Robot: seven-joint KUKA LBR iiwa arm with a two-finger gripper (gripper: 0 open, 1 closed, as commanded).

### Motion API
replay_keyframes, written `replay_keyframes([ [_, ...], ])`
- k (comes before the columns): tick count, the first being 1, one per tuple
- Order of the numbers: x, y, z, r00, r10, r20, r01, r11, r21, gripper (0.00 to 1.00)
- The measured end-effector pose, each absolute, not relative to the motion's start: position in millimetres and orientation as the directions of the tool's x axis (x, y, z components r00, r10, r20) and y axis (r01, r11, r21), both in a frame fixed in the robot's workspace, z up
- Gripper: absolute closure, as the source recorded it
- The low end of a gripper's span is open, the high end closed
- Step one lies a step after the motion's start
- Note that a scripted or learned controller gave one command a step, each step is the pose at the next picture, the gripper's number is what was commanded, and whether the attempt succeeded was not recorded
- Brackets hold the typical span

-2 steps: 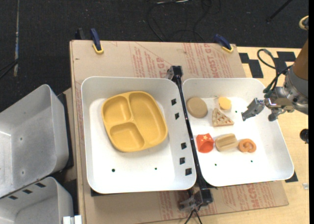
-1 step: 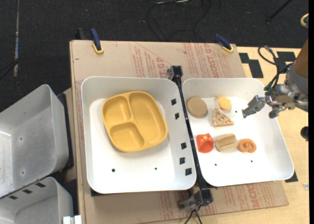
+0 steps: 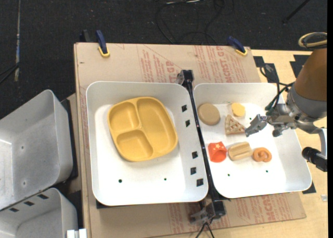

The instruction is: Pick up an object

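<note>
Dark carpeted floor around a cardboard-topped worktop [image 3: 135, 60] bearing two shallow white bins. Left bin [image 3: 99, 179]: glossy yellow divided plate [image 3: 141, 127]. Right bin [image 3: 291, 179]: toy foods, among them a tan disc [image 3: 209, 113], red piece [image 3: 217, 151], orange coil [image 3: 261, 154]. Approach step; fingers [image 3: 256, 126] spread, hovering beside a wedge [image 3: 234, 125]. Next: lower, close.

Yellow divided plate [image 3: 141, 127] lies in left bin [image 3: 99, 179]. Cardboard sheet [image 3: 135, 60] covers the tabletop, held by two blue clamps [image 3: 102, 44] at far edge. Cables [image 3: 171, 8] on dark floor beyond.
</note>
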State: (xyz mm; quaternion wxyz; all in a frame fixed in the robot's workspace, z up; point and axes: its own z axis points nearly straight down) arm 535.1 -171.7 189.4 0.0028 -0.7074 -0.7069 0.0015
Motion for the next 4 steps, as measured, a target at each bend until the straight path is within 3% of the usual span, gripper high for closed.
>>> replay_keyframes([
  [2, 536.1, -182, 94, 0.003, 1.0, -0.001, 1.0, -0.003, 0.004, 0.0],
  [3, 539.1, -181, 108, 0.001, 1.0, 0.001, 1.0, -0.001, 0.012, 1.0],
  [4, 546.3, -184, 153, -0.003, 1.0, -0.002, 1.0, 0.003, 0.005, 1.0],
])
